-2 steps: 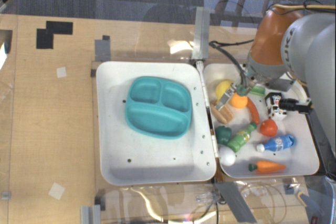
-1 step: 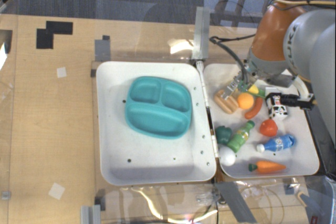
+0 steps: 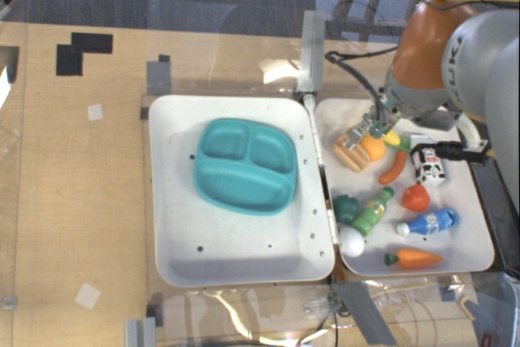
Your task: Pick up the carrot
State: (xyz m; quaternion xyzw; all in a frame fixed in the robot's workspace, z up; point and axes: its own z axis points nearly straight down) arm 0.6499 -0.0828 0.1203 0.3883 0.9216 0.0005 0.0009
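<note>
The carrot (image 3: 416, 258) sits at the near edge of the right bin (image 3: 479, 233), next to a blue bottle (image 3: 429, 223), green bottle (image 3: 372, 212) and tomato (image 3: 415, 197). We can't tell the gripper's (image 3: 375, 126) finger state. The left bin (image 3: 171, 199) holds a teal tray (image 3: 244, 165).

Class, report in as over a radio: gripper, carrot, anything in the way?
Gripper low over the orange fruit, far end of right bin. Carrot untouched at the near edge. Blue bottle and tomato lie between.
</note>
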